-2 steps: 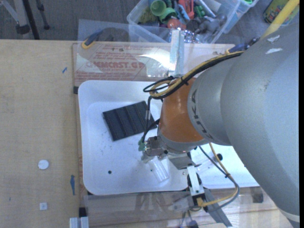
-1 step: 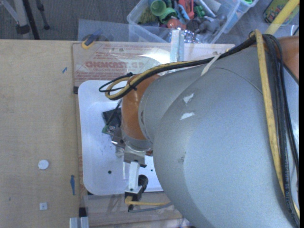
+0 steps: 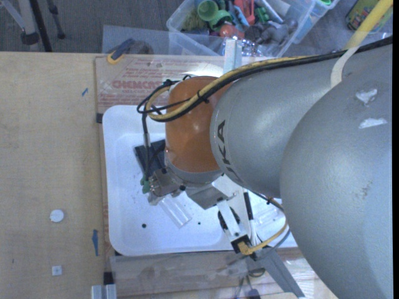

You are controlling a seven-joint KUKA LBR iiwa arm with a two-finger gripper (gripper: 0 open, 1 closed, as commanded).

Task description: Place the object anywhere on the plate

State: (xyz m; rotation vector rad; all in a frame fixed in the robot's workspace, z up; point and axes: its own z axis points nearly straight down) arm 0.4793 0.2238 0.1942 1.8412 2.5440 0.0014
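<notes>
Arm [image 3: 280,136]: one, over one white bin [image 3: 124,229] | pincer [image 3: 171,207]: grip state cannot be told

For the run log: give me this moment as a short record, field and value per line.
arm: grey with an orange band, reaching in from the right, covering much of the bin
gripper: low over the white bin
fingers: cannot tell
object held: none seen
plate: cannot make one out
behind bench: clear box of coloured toys
</notes>
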